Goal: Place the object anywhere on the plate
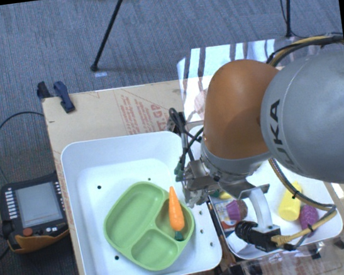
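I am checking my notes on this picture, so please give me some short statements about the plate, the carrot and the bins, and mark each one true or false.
1. The carrot lies on the green plate. True.
2. The green plate sits in the right bin. False: it sits in the left bin.
3. The plate has one single undivided surface. False: ridges divide it into compartments.
4. A yellow object and a purple object lie in the right bin. True.
5. The carrot is at the plate's left edge. False: it lies along the plate's right side, its green end toward the bottom of the view.
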### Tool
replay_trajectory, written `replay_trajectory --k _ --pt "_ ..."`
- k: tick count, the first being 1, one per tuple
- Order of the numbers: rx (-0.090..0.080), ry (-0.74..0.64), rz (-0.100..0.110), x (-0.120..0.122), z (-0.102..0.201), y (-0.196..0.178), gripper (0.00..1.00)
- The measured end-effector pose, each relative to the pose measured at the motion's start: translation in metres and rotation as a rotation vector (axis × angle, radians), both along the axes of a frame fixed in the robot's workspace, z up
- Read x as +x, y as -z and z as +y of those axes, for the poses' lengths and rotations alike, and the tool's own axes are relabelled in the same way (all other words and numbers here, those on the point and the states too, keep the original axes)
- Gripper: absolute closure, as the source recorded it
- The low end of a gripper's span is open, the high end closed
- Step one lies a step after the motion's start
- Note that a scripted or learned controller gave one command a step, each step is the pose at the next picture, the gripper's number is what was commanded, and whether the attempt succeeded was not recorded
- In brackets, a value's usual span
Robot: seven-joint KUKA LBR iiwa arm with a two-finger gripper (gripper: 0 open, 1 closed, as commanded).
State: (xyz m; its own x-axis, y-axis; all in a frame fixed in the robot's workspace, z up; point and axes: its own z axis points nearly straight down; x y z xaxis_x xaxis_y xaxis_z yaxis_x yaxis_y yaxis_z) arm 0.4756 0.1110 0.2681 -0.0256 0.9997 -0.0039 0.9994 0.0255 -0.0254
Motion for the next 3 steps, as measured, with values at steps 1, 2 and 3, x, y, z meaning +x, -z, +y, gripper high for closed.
replay_trajectory --k 1,2,3 --pt "-0.001 -0.002 0.001 -0.0001 0.0003 0.0001 0.00" --pt "-0.002 -0.004 0.010 -0.0001 -0.0003 -0.0067 1.00" --pt "-0.003 -0.006 0.010 -0.0002 0.0000 -0.0066 0.00"
